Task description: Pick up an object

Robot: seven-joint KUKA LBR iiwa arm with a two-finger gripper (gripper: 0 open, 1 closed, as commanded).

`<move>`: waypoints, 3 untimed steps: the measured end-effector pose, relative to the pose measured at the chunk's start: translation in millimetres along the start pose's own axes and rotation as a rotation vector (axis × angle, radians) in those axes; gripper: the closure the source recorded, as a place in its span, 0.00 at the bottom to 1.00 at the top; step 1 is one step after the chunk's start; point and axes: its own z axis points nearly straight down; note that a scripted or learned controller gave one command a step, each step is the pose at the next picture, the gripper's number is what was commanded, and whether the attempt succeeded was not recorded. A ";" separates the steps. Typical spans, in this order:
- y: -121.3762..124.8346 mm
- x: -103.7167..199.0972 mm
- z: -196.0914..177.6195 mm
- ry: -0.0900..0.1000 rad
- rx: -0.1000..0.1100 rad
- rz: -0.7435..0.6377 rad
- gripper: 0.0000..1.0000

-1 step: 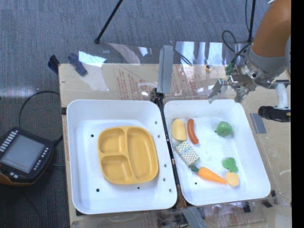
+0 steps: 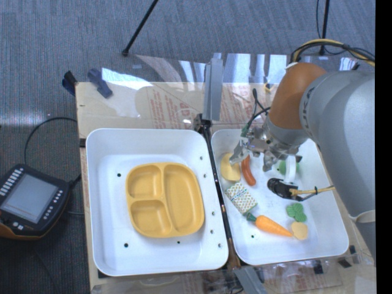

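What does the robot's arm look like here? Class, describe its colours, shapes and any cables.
The arm is thick, rounded and smooth grey, with an orange band above the wrist. Yellow and black cables loop over its top. The pincer is a small metallic assembly with thin dark wires around it.

Toy food scattered in the right bin

An orange sausage lies beside a pale yellow disc, right of centre; a carrot lies flat toward lower right.
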 end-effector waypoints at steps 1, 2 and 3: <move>4.7 -22.2 -8.1 -0.001 0.001 -0.119 0.00; 4.2 -21.7 -15.0 0.001 0.006 -0.119 1.00; 1.1 6.2 -143.2 0.001 -0.013 -0.071 1.00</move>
